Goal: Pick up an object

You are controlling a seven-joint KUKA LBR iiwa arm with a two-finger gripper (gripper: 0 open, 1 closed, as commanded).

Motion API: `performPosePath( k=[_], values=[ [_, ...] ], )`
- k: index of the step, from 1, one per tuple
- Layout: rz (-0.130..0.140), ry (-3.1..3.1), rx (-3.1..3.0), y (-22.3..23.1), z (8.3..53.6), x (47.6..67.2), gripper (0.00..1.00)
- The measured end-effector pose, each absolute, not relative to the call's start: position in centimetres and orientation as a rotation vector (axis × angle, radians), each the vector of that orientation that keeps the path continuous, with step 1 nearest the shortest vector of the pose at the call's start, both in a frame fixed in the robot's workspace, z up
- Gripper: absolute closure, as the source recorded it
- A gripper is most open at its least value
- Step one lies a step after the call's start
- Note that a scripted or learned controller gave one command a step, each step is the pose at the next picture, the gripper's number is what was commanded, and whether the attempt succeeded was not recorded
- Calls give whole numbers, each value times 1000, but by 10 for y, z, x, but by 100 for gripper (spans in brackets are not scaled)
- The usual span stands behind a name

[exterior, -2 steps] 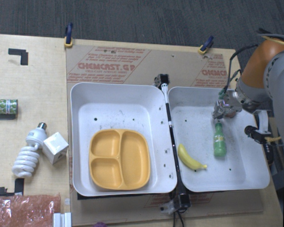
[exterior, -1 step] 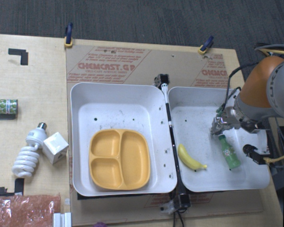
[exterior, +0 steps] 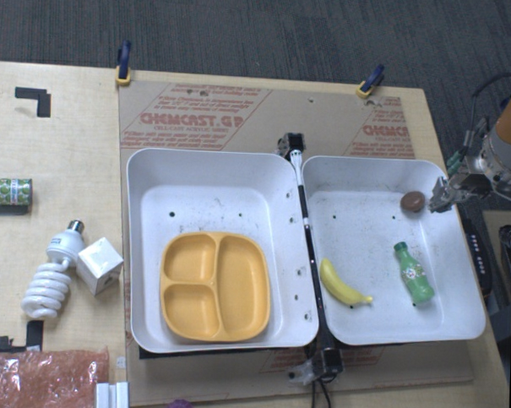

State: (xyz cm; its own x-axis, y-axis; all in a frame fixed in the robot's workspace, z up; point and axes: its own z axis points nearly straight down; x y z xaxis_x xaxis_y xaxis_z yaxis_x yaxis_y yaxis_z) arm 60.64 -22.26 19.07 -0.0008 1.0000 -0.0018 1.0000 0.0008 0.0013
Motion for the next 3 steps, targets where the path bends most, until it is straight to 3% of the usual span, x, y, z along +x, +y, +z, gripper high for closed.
performPosePath(
  k=[1, 2, 3],
  values=[
    [-1, 2223, 2218, -222, 93, 628, 0],
    [0, 2221, 2221, -151, 92, 572, 0],
    [0, 2219, 2224, -143, 92, 479, 0]
  ],
)
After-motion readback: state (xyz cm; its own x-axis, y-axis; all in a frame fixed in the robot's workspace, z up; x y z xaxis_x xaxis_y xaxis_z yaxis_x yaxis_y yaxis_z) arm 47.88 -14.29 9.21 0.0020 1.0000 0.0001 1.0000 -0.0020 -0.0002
